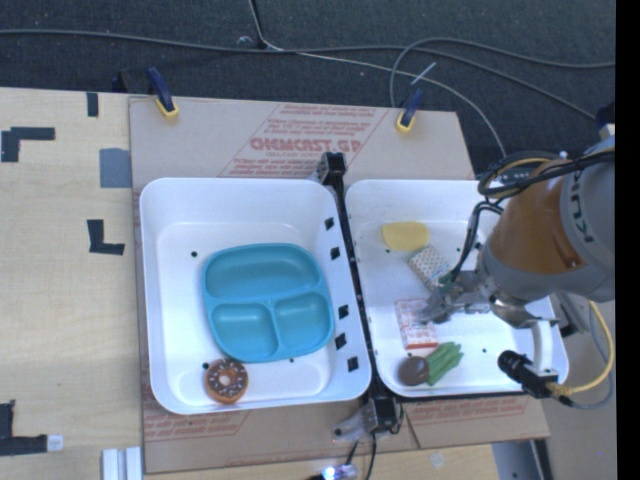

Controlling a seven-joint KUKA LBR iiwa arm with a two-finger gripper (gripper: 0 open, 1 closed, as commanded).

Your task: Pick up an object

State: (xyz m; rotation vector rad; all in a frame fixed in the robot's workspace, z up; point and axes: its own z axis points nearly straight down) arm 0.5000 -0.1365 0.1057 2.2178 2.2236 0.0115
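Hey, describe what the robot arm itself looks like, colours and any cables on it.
The arm is a thick rounded grey body with a broad orange band above the wrist. Thin black cables loop over its top. Its hand is small, dark grey metal. A black cylindrical part with a yellow cable sits by its lower side.

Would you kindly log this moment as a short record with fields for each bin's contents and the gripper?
left bin: blue divided plate; donut near front edge
right bin: yellow piece, patterned card, red-and-white packet, green item, brown round item
gripper: low in right bin, above the packet; grasp unclear
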